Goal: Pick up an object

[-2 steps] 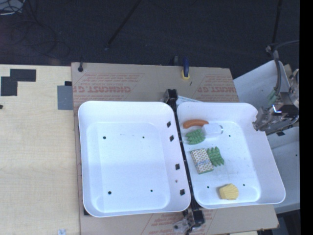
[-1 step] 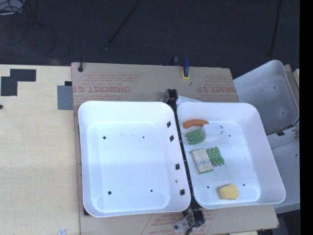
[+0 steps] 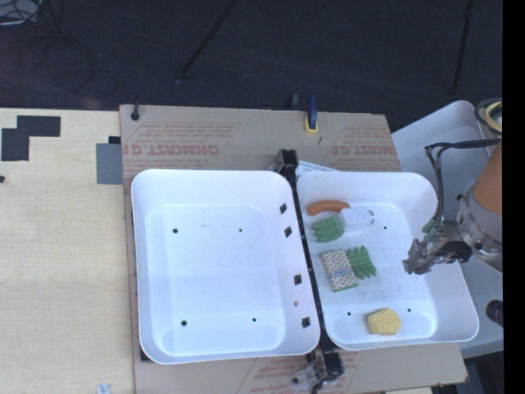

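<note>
**Gripper hovering at the right bin's edge**

Several small things are lying in the right bin (image 3: 447,322): an orange sausage (image 3: 327,207) near the back, a clear cup (image 3: 358,217) just beside it, a green piece (image 3: 327,229) below the sausage, a patterned block (image 3: 338,269) touching a second green piece (image 3: 361,262), and a yellow piece (image 3: 383,322) near the front wall. None of them is sitting in the gripper (image 3: 418,261), which is hanging over the bin's right side, well apart from the block and pointing left toward the middle. Whether it is spread or closed cannot be told. The arm (image 3: 490,212) is reaching in from the right, wrist bent low above the bin's rim. The left bin (image 3: 148,220) is lying beside it, the two touching along a black clipped seam.
</note>
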Tool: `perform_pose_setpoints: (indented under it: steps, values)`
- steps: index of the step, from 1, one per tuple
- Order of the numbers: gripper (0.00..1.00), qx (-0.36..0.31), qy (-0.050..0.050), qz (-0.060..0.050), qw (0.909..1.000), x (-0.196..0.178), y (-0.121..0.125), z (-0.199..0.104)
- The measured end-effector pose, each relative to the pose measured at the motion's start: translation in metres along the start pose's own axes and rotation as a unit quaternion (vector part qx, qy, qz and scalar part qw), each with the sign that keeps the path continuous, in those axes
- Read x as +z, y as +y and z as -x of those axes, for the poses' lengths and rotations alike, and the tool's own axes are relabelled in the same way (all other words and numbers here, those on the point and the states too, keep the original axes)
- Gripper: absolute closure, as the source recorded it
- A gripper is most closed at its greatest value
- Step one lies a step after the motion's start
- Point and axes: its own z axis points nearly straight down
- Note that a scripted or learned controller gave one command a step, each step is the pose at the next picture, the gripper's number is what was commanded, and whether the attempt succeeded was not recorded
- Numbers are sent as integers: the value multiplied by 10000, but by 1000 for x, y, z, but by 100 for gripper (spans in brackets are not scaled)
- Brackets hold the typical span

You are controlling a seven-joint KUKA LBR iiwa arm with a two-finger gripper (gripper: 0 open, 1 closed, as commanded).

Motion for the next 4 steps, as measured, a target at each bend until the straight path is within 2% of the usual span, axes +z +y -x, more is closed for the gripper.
perform_pose_setpoints:
  steps: [1, 2, 3, 4]
  values:
    - [100, -30, -32, 133, 9999, -92, 74, -80]
    - [100, -11, -30, 96, 9999, -141, 33, -142]
    - [100, 1, -45, 60, 10000, -147, 34, -140]
    - [100, 2, -35, 87, 10000, -173, 11, -185]
